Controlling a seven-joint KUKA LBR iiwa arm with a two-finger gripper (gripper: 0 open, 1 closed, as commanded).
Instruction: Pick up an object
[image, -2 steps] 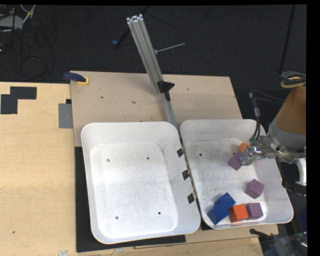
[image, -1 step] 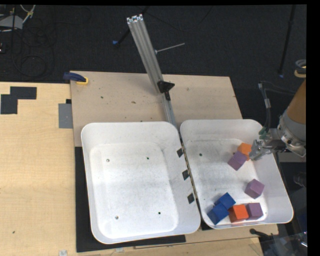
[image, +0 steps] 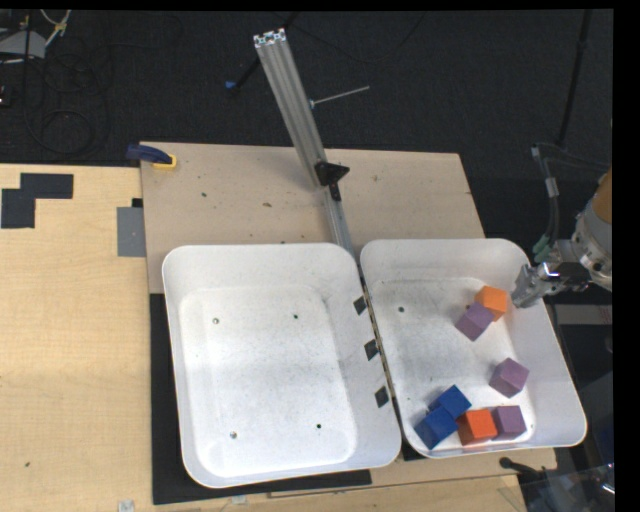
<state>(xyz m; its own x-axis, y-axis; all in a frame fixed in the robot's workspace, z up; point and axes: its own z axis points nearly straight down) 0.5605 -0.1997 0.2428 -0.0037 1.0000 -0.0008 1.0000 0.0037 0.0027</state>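
**Approach to a block at the right bin's far edge**

My gripper (image: 530, 287) hangs at the right rim of the right bin (image: 430, 262), just beside the orange block (image: 492, 299); whether it is released or clenched I cannot tell. A purple block (image: 474, 322) touches the orange one on its near-left side. Other candidates: a lone purple block (image: 509, 377), and a near-corner cluster of blue blocks (image: 442, 415), an orange block (image: 478, 426) and a purple block (image: 509, 421). I judge the lone one easiest, since its sides are free; the left bin (image: 262, 360) is not involved
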